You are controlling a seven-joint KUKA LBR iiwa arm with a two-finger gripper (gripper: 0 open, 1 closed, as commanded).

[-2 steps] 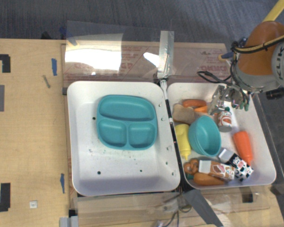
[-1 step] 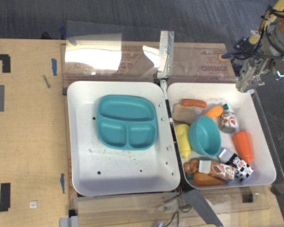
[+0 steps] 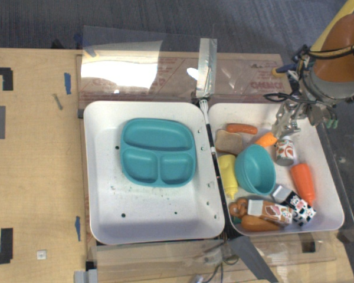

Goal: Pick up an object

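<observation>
The arm enters from the right and its gripper point(image 3: 288, 122) hangs over the far part of the right bin point(image 3: 333, 175), just above a small white-and-orange can point(image 3: 285, 151); whether it is spread or closed cannot be told from this slant, and nothing is visibly held. The can looks the likeliest target, standing just beside the teal bowl point(image 3: 255, 170), with a small orange piece point(image 3: 265, 139) on its far-left side and an orange carrot point(image 3: 304, 181) on its near-right side. A good grasp likely means descending straight over the can so the neighbours are not nudged. Room is tight: the bowl crowds the centre, a yellow banana point(image 3: 228, 174) lies along the divider edge, and a sausage point(image 3: 241, 128) and a brown bread piece point(image 3: 229, 141) fill the far-left corner. The bin's right wall leaves a bare white strip, the freest side for approach. The left bin point(image 3: 100, 175) holds a teal divided plate point(image 3: 158, 152), with open white floor around it.
</observation>
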